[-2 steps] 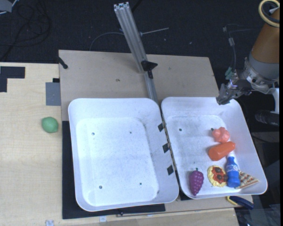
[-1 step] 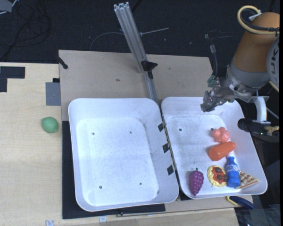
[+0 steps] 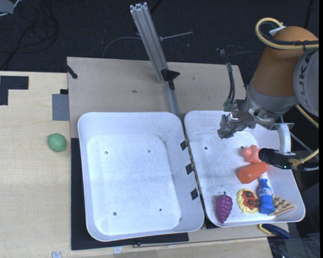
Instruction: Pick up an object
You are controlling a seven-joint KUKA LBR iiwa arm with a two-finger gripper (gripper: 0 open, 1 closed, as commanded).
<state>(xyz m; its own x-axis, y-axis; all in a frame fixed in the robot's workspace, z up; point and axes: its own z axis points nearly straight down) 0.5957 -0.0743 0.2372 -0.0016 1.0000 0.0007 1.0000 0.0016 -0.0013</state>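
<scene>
The gripper hung over the upper part of the right bin; whether it was clenched or released could not be told. A purple grape bunch, orange toy and blue bottle lay near the bin's lower right corner.

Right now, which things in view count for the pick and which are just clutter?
For the pick:
- gripper, over the right bin
- in that bin: purple grapes, orange carrot-like piece, pink toy, blue bottle, round yellow and red food toy, pizza slice

Lying about:
- left bin
- green ball on the bench outside the bins
- metal rail behind them
</scene>
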